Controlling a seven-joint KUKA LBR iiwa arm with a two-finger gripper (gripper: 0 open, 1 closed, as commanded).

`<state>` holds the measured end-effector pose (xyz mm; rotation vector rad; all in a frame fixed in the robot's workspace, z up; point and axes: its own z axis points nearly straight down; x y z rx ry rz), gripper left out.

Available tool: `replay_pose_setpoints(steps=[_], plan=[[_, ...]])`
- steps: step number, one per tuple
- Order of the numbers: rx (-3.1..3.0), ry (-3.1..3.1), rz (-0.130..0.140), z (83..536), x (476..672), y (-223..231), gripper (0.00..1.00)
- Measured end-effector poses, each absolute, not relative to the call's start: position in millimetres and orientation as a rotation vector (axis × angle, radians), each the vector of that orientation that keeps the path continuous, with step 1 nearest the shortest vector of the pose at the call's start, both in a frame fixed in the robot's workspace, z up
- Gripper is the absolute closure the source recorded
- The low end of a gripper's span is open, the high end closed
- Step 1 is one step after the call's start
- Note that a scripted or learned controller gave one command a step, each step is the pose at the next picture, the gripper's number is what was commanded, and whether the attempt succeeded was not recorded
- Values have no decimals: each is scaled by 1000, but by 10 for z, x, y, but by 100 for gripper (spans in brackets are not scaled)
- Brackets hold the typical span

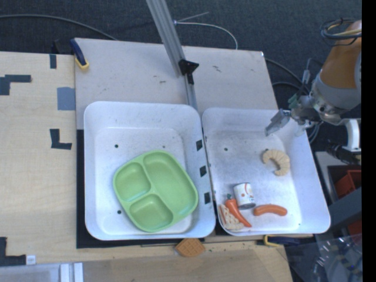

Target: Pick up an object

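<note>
Gripper (275,126) sits over the far-right corner of the right bin (305,157), arm coming in from the right. Can't tell how it's set from this angle; only a grey tip shows against the bin wall. Nothing visibly held.

Candidates are all in the right bin:
- croissant (277,160), mid-right, closest to the gripper, well apart from the rest.
- small can (243,194), near-centre, white w/ red label, looks tipped.
- sausage (271,210), near side, just right of the can.
- carrot (237,212) lying on a shell-shaped piece (228,217) at the near-left corner, tight against the bin wall.

Left bin (94,157) has the green divided plate (155,190), flat and wide, prob a bad pick for two fingers.

We'd go for the croissant. Judgement: looks like toy food, so light, prob hollow plastic or foam, stiff enough not to crush. Curved, ribbed surface should give some grip, but the tapered ends will squirt out if pinched there. Take it across the thick middle of the arc, fingers closing perpendicular to the curve. Clear space all round it, so no collision worry.

Sausage is 2nd choice: smooth, round, likely slippery, rolls; pinch across the short axis at mid-length. Can is the stiffest but may roll if it's on its side. Carrot/shell cluster is too crowded and too near the wall, so we'd skip it.

Cookie-like thing (189,247) sits on the counter (135,75) outside the bins, near edge; ignore.
</note>
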<state>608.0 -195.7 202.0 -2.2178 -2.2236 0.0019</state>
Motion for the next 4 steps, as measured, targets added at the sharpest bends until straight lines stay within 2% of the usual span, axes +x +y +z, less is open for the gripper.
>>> replay_pose_setpoints(steps=[1, 3, 4], plan=[[-2218, -2224, 2, 2020, 6080, -1957, 0], [-2222, -2227, 0, 1119, 6016, -1856, 0], [-2219, -2226, 2, 885, 6024, -1847, 0]])
